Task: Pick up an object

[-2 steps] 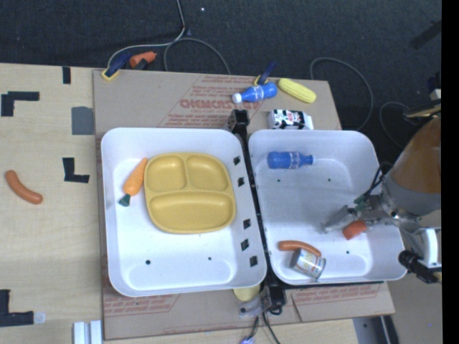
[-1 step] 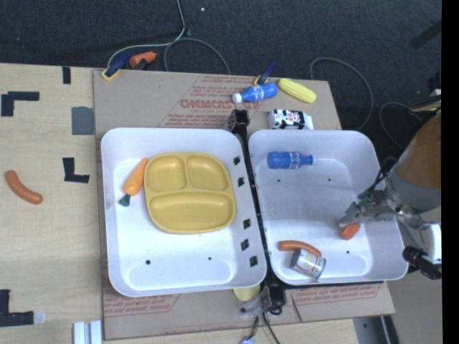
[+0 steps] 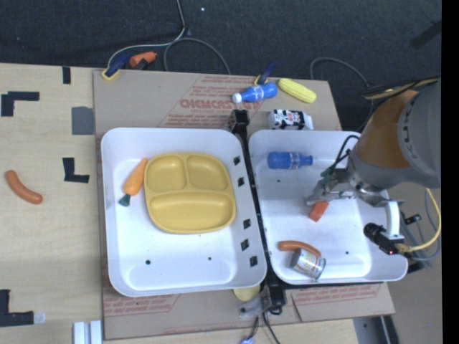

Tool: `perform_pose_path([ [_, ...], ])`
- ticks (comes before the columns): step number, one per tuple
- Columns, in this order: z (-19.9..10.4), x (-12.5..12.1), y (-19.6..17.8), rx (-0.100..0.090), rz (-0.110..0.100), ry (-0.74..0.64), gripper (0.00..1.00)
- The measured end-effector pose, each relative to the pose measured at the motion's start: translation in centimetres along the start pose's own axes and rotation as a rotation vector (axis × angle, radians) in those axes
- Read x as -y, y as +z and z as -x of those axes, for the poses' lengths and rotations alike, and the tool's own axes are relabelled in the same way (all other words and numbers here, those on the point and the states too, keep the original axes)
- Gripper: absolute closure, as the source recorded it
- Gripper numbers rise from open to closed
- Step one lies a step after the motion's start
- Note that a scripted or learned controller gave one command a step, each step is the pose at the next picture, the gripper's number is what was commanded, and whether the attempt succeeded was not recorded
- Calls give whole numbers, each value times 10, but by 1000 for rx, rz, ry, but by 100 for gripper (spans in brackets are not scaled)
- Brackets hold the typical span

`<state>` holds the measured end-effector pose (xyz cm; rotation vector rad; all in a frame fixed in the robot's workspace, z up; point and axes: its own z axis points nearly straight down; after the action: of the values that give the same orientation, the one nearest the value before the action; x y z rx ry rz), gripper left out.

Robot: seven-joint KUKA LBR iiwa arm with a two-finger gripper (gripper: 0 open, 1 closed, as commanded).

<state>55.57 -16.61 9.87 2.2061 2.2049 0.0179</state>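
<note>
While the claw (image 3: 320,194) is hovering low in the right bin (image 3: 358,264), I'm eyeing the small orange piece (image 3: 317,211) at its six o'clock: light, stiff, best pinched mid-body. Whether it's clenched, I cannot tell.

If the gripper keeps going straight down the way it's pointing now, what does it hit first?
Most likely the small orange-red object lying on the floor of the right bin. The gripper sits just above it, tips angled toward it. Depth is hard to judge from this view, so contact may already be close.
</note>
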Motion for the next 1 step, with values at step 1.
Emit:
perform_pose_path([
  [1, -52, -83, -50, -7, -14, -10, 100],
])
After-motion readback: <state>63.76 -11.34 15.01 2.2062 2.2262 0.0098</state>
